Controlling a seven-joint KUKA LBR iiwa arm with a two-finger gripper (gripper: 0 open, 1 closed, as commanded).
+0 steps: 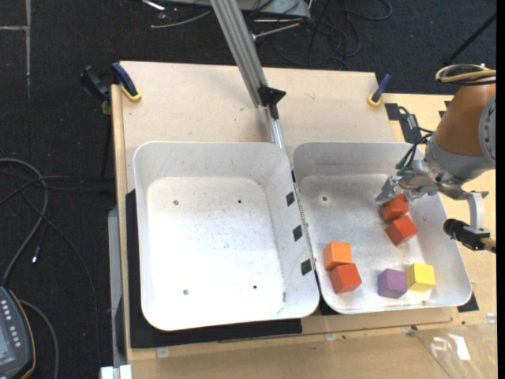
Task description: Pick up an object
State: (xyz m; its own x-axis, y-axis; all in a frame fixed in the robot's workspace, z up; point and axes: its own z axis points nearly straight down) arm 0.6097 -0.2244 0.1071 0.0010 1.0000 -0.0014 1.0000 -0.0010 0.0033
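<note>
Hand low in the right bin, over a red block

The hand (398,192) sits at the right bin's (347,164) two o'clock, touching the top of a red block (394,208); whether it grips, I cannot tell. A second red block (402,230) lies just beside at six o'clock. Toward seven o'clock lie an orange block (338,253) and another red one (346,278); purple (391,283) and yellow (420,275) blocks lie at six.
</note>
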